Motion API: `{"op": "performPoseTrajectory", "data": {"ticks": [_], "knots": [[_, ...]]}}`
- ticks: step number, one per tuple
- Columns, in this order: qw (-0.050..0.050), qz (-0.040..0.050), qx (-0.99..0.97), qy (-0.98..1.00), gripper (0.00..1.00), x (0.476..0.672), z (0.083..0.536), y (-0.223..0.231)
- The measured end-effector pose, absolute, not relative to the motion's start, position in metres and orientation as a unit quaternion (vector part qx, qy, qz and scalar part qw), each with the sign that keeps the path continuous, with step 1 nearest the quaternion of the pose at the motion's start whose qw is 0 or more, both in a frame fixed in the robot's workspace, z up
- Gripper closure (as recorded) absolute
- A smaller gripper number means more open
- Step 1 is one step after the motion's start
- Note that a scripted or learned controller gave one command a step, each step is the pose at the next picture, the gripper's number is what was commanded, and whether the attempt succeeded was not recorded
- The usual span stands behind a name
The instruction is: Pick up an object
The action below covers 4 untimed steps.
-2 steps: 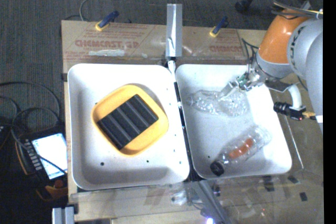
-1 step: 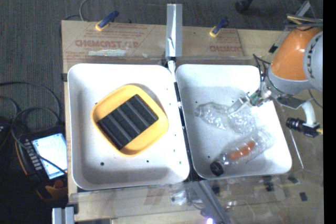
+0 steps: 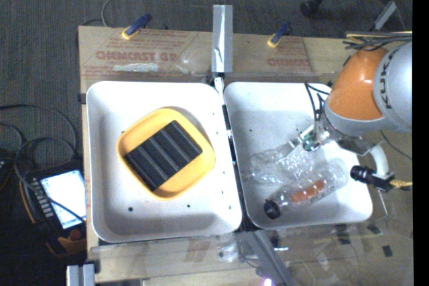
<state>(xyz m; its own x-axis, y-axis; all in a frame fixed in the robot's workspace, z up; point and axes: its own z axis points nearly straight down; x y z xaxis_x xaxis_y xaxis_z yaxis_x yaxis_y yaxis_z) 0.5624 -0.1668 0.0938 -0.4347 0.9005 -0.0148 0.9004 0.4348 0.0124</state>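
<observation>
Starting at the left, a tablet-like device point(image 3: 59, 196) with a lit screen lies on the dark floor beside the bench, with black cables looping around it. The left bin point(image 3: 107, 117) holds one thing: a yellow rounded block point(image 3: 167, 152) with a black ribbed top, lying flat and turned at an angle near the bin's middle. Behind both bins a cardboard sheet point(image 3: 134, 57) with red lettering covers the bench, pinned by two clamps with yellow and blue handles, one point(image 3: 136, 26) at the left and one point(image 3: 279, 33) further right. A metal upright point(image 3: 222, 37) stands at the back where the two bins meet.

The right bin point(image 3: 268, 104) holds a crumpled clear plastic wrapper point(image 3: 281, 161) near its middle. Just in front of the wrapper, a clear plastic bottle point(image 3: 308, 192) with a black cap lies on its side, cap toward the bin's front left, with something orange inside it. Wrapper and bottle look to be touching.

The arm point(image 3: 365, 94) reaches in over the right bin's far right side, its orange band uppermost. The gripper point(image 3: 310, 141) sits low at the wrapper's right edge, just above the bottle; whether it is wide, narrow or holding anything cannot be told from this angle.
</observation>
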Motion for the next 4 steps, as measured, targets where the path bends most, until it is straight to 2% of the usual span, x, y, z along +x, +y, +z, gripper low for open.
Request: {"op": "performPoseTrajectory", "data": {"ticks": [1,2,3,4], "knots": [[0.013,0.0027,0.532,0.846,1.00,0.564,0.105,-0.169],[0.009,0.0034,0.498,0.867,1.00,0.617,0.095,-0.169],[0.003,0.0004,0.523,0.852,1.00,0.670,0.213,-0.109],[0.001,0.0037,0.412,0.911,1.00,0.599,0.187,-0.016]]}}
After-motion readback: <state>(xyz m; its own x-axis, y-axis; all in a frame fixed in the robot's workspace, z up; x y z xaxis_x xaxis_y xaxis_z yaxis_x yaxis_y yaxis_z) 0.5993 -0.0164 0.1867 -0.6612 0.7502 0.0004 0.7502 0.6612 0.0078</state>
